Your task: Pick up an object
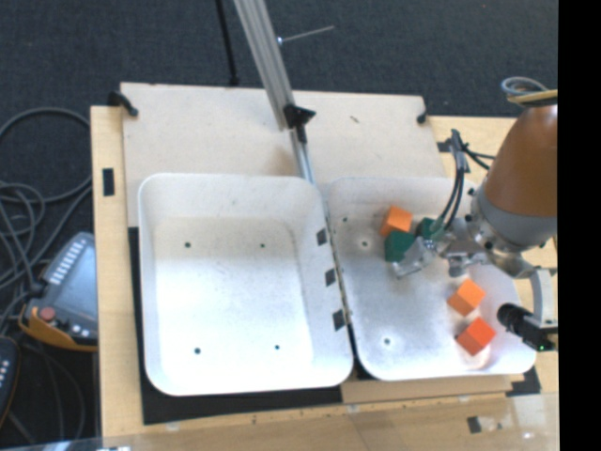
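My gripper (434, 267) hangs low over the right bin (376, 346), below the grey wrist and orange band of the arm. Its two metal fingers stand apart, open, with nothing between them. The left fingertip (408, 267) sits just below and to the right of a dark green block (398, 245). An orange block (397, 220) touches the green one on its upper side. A second orange block (466, 298) lies just below and to the right of the gripper. A red-orange block (476, 335) sits near the bin's lower right corner.
The left bin (235, 280) adjoins the right one along a shared rim with black clips (331, 275). A slanted aluminium post (268, 54) rises behind the bins. Cables and a pendant (61, 289) lie off the bench on the left.
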{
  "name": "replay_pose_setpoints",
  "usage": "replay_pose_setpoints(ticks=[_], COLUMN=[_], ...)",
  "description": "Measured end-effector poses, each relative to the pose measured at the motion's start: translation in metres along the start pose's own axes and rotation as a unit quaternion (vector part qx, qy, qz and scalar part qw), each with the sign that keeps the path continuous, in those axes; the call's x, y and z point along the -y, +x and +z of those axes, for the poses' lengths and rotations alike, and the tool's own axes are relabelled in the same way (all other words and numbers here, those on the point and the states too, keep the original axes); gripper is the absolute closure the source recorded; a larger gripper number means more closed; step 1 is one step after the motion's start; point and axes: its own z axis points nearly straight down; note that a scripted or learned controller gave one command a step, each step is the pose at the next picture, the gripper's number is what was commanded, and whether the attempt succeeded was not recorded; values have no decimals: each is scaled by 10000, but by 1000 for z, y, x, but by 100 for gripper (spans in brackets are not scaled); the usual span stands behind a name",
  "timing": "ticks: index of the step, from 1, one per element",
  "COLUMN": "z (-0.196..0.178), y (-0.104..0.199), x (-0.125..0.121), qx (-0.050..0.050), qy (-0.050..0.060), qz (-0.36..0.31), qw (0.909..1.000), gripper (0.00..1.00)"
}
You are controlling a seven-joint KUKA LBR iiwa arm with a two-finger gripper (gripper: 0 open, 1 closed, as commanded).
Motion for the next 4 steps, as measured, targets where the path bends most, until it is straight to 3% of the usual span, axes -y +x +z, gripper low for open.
replay_pose_setpoints(ticks=[1, 2, 3, 4], z=[116, 138, 125, 31], y=[4, -27, -28, 62], x=[-52, -106, -105, -120], qx=[-7, 4, 11, -15], qy=[47, 4, 7, -24], qz=[-33, -33, -51, -67], qw=[10000, 10000, 10000, 10000], gripper=[0, 0, 100, 100])
